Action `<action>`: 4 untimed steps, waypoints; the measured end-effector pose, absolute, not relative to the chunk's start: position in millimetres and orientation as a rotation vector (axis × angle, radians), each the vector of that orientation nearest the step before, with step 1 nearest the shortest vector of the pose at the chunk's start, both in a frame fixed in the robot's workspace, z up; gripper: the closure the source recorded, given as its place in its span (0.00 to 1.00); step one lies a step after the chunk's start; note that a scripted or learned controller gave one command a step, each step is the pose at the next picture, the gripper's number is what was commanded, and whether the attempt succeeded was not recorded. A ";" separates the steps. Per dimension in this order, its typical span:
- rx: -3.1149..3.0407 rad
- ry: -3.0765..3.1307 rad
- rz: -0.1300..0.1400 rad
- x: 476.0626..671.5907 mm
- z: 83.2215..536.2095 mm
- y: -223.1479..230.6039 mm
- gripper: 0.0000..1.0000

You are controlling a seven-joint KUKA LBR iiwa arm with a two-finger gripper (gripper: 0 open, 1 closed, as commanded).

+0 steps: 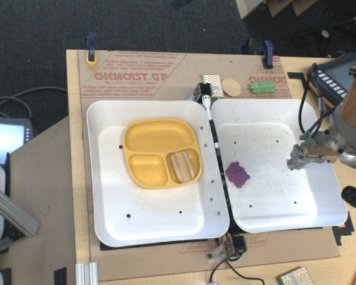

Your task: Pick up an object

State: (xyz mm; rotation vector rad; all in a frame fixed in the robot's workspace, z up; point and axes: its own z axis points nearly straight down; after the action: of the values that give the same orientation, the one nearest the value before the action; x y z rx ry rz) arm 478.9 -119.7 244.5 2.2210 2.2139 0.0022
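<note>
Dark carpet surrounds a worktop (77, 159) covered with a brown cardboard sheet (136, 73) printed in red lettering and clipped down at the far edge. Two shallow white bins sit on it side by side, their inner rims touching. Inside the left bin (107, 212) rests a yellow divided plate (160, 138), and one of its small near compartments holds a tan, rounded block (180, 165), possibly wood or a toy bread piece. On the floor of the right bin (273, 218), among scattered dark specks, lies a small purple object (237, 174) with a lumpy, irregular outline, close to the bin's left wall and well apart from the arm. The arm enters from the right, and its gripper (298, 159) hangs over the right side of the right bin, near the far-right wall; the view is too coarse here to say whether the fingers are spread or pressed together, and nothing can be made out between them. Beyond the bins, on the cardboard, lie a pale round disc (231, 87) and a small green piece (262, 87). The purple object looks like the nearest candidate for the pick. It seems light, and its crumpled shape suggests something soft, perhaps cloth or foam, so it should give under pressure rather than slip. A straight-down pinch across its thicker middle, not the thin ragged edges, looks like the safest hold.
</note>
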 end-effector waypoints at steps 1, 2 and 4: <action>2.213 2.226 0.003 517.0 226.1 -69.9 1.00; 2.216 2.222 0.004 515.7 246.2 -51.1 1.00; 2.214 2.218 0.006 516.7 265.3 -52.0 1.00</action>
State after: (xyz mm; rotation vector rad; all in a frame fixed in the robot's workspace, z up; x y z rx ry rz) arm 516.7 -52.0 265.3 2.2137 2.2175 0.0059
